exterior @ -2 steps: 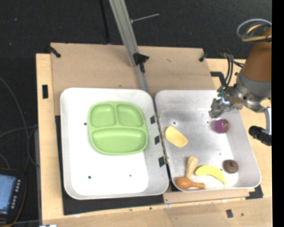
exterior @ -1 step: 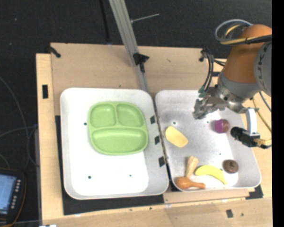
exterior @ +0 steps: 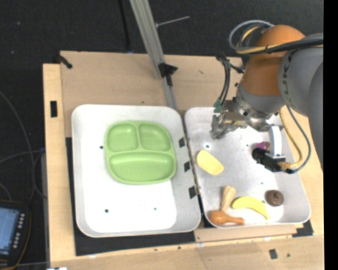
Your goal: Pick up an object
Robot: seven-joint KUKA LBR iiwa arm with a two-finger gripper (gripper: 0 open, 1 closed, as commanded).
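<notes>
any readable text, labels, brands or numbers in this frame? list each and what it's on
None can be read.
The screen at the lower left edge glows blue with faint marks, too small and blurred to read.
The gripper, the green divided plate, the two white bins and the toy food in the right bin show no legible lettering.
The small black patches on the bench are plain.
</notes>
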